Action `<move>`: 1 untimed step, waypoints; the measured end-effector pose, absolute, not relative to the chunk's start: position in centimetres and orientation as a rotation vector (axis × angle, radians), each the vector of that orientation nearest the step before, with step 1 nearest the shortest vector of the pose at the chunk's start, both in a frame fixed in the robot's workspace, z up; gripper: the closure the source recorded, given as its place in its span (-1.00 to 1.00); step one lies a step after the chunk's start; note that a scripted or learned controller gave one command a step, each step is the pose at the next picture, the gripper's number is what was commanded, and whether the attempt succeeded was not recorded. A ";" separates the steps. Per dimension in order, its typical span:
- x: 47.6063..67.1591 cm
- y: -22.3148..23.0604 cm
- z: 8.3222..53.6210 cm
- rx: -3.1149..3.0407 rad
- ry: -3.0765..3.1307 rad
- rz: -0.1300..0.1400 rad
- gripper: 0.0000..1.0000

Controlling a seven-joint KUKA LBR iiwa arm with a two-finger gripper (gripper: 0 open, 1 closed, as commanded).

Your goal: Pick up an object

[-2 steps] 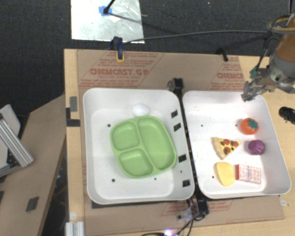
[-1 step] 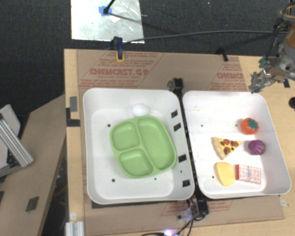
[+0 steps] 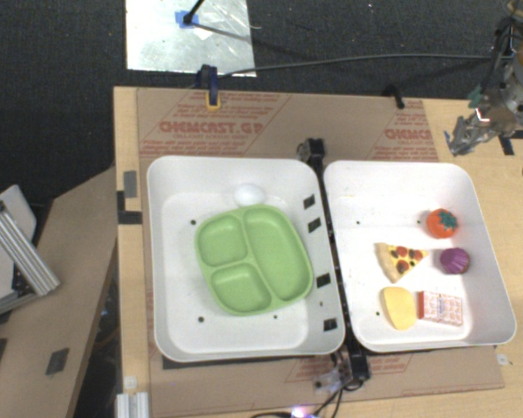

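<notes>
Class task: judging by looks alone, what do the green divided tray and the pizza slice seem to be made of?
Green tray: probably moulded plastic, matte, with a uniform colour and rounded compartment walls. Pizza slice: likely a plastic or rubber toy, given its flat printed-looking toppings; the exact material stays open.

You've got two smooth white plastic bins [image 3: 170,233], a matt green plastic tray [image 3: 254,259], a brown cardboard-looking bench [image 3: 270,124], a shiny foil-like sheet [image 3: 187,24] and dark rough carpet [image 3: 52,77] behind.
</notes>
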State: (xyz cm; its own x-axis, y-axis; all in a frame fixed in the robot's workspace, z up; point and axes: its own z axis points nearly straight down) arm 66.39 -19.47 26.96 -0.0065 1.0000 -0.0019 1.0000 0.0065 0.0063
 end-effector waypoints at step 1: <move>66.1 -14.8 25.6 2.213 2.228 0.001 1.00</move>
State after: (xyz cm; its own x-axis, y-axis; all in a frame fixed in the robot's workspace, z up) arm 66.06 -14.79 25.56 -0.0068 1.0000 -0.0002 1.0000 0.0068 0.0009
